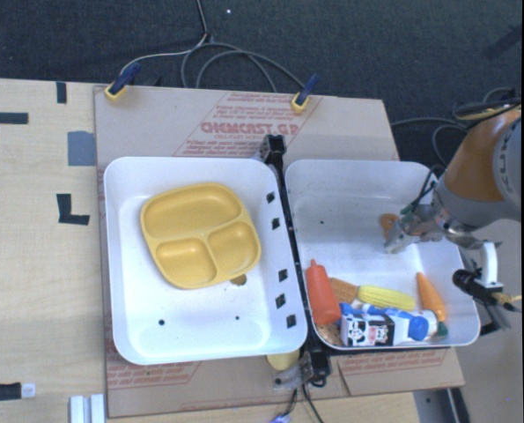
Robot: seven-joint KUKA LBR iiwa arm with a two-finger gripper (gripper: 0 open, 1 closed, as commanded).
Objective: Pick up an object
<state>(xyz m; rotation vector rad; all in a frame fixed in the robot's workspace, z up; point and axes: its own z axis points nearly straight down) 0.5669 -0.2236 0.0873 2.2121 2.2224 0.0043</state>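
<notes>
Where the grey arm with the orange band point(482, 161) reaches in from the right, its two-finger gripper point(409, 233) sits low over the upper right part of the right-hand shallow white plastic bin point(350, 188), close to the bin floor. A small orange-brown item point(388, 224) lies just beside the gripper tip on its left; whether they touch can't be told. Finger opening can't be told either, and nothing is seen clamped.

Contents of right bin, front edge, left to right:
- red bottle-shaped toy point(322, 293), lying lengthwise, near the divider btwn bins
- yellow corn cob toy point(386, 298), lying approx. level, just beside the red bottle
- black-and-white milk-carton toy w/ blue end point(387, 328), on its side against the front wall
- orange carrot toy point(431, 296), tilted, near the right wall

All four lie well apart from the gripper.

The left-hand shallow white plastic bin point(125, 324) holds a yellow three-compartment plastic plate point(200, 233), flat, toward the upper centre.
</notes>
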